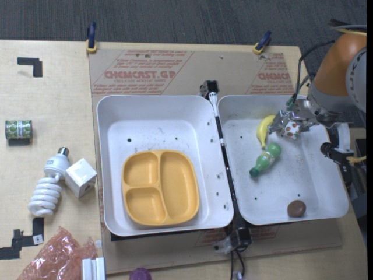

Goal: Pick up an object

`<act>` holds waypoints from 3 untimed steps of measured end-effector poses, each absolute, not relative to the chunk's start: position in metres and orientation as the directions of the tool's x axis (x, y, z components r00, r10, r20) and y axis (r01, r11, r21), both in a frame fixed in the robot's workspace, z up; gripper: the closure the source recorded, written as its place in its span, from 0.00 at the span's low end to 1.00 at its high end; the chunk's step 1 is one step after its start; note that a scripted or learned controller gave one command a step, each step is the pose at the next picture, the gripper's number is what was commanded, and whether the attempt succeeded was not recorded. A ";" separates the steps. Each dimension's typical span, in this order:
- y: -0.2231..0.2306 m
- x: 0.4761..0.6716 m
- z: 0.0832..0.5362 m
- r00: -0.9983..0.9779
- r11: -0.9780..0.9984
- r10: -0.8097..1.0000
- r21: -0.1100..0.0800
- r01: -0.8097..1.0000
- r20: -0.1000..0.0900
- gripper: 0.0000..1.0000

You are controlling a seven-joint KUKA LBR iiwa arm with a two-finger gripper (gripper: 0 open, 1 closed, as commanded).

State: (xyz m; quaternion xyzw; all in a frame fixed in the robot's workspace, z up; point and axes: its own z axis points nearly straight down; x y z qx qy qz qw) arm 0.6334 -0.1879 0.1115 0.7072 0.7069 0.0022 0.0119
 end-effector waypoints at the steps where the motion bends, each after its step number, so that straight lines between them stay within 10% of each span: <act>1: -0.189 0.634 0.122 0.002 -0.002 1.000 0.022 1.000 -0.016 1.00; 2: -0.189 0.634 0.122 0.002 -0.002 1.000 0.021 1.000 -0.016 0.00; 3: -0.154 0.586 0.092 0.002 -0.002 1.000 0.000 1.000 0.000 0.00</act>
